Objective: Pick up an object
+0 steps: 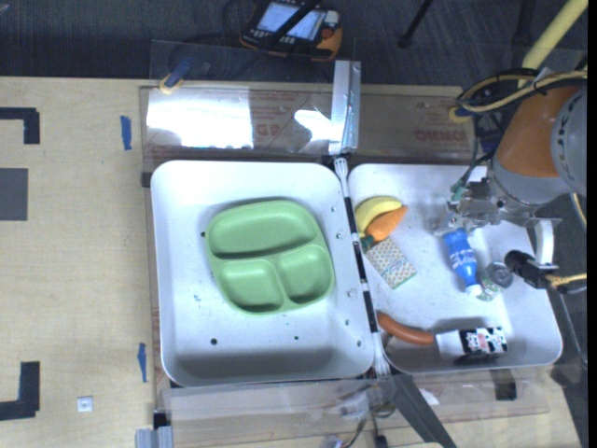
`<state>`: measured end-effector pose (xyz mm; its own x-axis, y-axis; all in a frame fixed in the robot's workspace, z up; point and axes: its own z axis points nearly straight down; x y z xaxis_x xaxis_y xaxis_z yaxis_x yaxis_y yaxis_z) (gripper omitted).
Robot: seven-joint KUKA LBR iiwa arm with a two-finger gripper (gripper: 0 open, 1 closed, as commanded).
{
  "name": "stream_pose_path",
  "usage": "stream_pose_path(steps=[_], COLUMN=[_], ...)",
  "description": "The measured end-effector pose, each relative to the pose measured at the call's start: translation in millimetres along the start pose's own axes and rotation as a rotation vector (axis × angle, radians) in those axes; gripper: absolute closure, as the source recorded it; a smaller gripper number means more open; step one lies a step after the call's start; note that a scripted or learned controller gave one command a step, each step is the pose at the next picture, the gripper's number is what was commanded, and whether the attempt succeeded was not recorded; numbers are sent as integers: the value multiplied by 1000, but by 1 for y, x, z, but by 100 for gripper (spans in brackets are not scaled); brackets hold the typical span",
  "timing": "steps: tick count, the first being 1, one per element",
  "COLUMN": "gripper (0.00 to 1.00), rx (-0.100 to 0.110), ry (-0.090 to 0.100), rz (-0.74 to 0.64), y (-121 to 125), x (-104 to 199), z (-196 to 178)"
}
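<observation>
The right bin (pixel 424 189) holds several objects. A blue bottle (pixel 461 258) with a clear cap lies near its middle right. A yellow banana (pixel 373 209) and an orange carrot (pixel 386 222) lie at the bin's upper left, with a patterned packet (pixel 392 263) just below them. An orange sausage (pixel 407 329) and a white bottle with a black label (pixel 479 341) lie along the front wall. My gripper (pixel 464 211) hangs at the end of the grey arm, just above the blue bottle's top end. Nothing shows as held.
The left bin (pixel 177 194) holds a green divided plate (pixel 270 254). A clear plastic sheet and a metal bar stand behind the bins. The arm's orange band (pixel 532 143), yellow cables and a black fitting (pixel 525 267) crowd the right bin's right side.
</observation>
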<state>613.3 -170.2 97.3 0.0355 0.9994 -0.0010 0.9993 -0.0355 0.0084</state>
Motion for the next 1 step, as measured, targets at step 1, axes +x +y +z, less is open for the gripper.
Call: stream_pose_path(steps=[1], gripper=[100], rx=[7], ry=[0], rz=[32], y=[50], x=[47], z=[-117])
